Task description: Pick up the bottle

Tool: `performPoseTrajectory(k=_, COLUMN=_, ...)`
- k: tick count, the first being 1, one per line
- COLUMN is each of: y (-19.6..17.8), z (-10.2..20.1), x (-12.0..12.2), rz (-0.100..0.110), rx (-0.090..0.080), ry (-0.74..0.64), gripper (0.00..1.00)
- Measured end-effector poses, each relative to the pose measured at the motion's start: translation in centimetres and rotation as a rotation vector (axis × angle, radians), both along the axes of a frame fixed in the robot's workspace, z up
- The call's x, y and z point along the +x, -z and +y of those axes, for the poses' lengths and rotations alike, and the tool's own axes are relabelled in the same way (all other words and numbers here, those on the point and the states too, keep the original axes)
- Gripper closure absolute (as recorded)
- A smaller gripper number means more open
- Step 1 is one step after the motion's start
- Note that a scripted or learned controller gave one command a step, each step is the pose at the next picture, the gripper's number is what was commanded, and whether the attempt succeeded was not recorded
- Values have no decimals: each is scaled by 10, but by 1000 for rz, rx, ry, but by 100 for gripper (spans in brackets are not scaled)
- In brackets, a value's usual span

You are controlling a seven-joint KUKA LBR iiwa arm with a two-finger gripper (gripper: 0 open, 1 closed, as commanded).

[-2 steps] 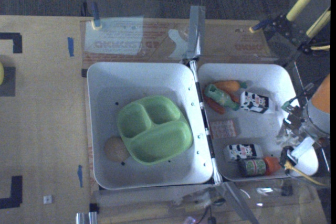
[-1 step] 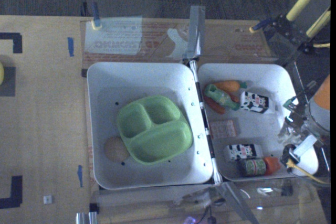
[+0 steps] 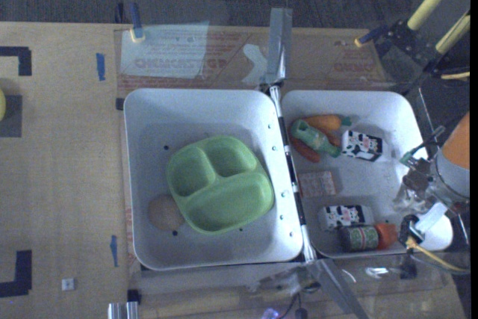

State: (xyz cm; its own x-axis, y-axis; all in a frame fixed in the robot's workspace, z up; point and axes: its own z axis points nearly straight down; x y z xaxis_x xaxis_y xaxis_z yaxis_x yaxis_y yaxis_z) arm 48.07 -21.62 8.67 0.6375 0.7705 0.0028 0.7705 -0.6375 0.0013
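The bottle (image 3: 364, 237) lies on its side near the front wall of the right bin (image 3: 388, 102). It is small and dark, with a red and green label and an orange cap pointing right. My gripper (image 3: 415, 177) hangs over the bin's right edge, up and to the right of the bottle and clearly apart from it. The grey arm with its orange band (image 3: 457, 153) comes in from the right.
In the right bin a cow-patterned carton (image 3: 344, 216) lies just behind the bottle, and a second one (image 3: 362, 145) sits further back beside a carrot (image 3: 326, 122), a green toy (image 3: 311, 136) and a red pepper (image 3: 305, 151). The left bin (image 3: 149, 116) holds a green divided plate (image 3: 219, 183) and a brown ball (image 3: 164, 213).
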Motion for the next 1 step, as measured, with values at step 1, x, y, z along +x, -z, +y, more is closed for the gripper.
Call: performPoseTrajectory(k=1, y=-2, z=12, x=7, rz=-7, rx=18, ry=-16, gripper=0)
